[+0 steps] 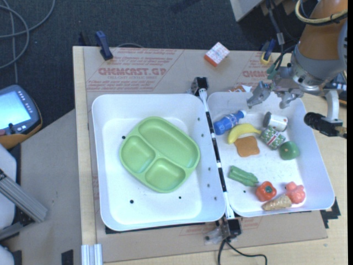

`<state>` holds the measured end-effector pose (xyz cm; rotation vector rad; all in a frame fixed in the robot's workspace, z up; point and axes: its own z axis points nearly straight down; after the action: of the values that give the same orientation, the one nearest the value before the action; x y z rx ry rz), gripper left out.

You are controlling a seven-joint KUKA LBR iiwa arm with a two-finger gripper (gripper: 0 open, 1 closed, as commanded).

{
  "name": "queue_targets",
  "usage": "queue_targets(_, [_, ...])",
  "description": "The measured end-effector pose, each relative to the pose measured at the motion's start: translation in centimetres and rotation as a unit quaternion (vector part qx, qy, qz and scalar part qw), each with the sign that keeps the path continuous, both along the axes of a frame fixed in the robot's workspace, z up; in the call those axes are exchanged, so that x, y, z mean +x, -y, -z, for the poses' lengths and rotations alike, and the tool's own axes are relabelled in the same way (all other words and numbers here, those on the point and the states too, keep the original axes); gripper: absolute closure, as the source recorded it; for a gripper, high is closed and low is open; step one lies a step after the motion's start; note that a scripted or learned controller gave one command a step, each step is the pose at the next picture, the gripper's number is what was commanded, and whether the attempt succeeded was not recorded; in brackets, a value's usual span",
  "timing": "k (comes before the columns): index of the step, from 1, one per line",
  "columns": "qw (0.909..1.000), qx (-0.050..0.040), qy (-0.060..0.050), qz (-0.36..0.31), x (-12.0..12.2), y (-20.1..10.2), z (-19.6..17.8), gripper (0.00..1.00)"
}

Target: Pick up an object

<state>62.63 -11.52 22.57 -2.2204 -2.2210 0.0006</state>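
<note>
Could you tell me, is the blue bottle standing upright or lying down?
Lying down: the blue bottle rests on its side in the right bin, beside the banana.

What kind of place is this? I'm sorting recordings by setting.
Likely a robotics lab bench, not a home: two white bins clipped side by side on a board, plastic toy food, a robot arm, and loose cables on the carpet.
</note>
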Motion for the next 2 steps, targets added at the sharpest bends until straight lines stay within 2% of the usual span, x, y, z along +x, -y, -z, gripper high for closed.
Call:
queue_targets(1, [1.0000,0.0007,-0.003,-0.001,-2.4,-2.1,4.4,0.00])
queue_targets(2, [1.0000,0.0005,-0.003,0.001,-5.2,-1.4,8.2,0.00])
